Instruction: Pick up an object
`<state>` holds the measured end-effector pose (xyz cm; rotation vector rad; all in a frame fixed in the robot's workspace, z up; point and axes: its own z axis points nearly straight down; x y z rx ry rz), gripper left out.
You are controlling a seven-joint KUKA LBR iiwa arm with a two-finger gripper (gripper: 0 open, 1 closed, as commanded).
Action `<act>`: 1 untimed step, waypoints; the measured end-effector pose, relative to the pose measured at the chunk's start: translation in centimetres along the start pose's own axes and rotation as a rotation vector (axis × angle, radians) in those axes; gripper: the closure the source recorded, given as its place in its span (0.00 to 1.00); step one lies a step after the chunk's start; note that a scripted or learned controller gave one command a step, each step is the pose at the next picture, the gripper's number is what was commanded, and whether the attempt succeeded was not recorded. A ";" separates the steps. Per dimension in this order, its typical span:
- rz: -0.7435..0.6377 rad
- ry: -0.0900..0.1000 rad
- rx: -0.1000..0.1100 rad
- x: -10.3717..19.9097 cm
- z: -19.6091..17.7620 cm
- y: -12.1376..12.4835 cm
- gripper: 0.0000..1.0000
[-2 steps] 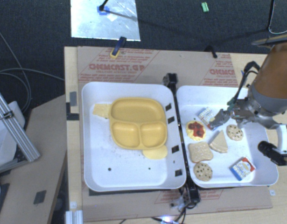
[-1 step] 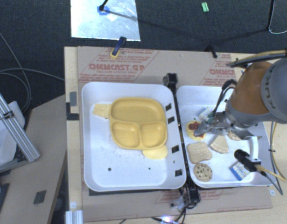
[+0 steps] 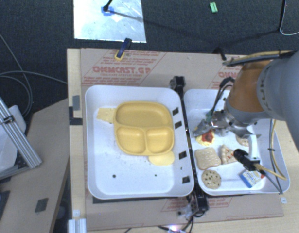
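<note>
The gripper [image 3: 206,128] hovers low in the right bin [image 3: 280,178] over a red toy [image 3: 206,139] (cracker [image 3: 207,158] just below), its grasp impossible to tell.

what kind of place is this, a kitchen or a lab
Most likely a robotics lab, not a kitchen: a grey robot arm reaches over two shallow white bins on a cardboard-covered bench, holding a yellow divided plastic tray and toy food, with cables trailing across dark carpet.

Left bin [image 3: 98,178]: divided tray [image 3: 143,127] at centre. Right bin [image 3: 280,171]: cracker [image 3: 207,158] and cookie [image 3: 211,178] front-left, arm [image 3: 266,89] over rear, gripper [image 3: 205,128] probably touching a small item.
</note>
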<state>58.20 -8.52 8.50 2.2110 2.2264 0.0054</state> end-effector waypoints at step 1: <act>0.003 -0.001 -0.002 -0.2 -1.2 0.0 1.00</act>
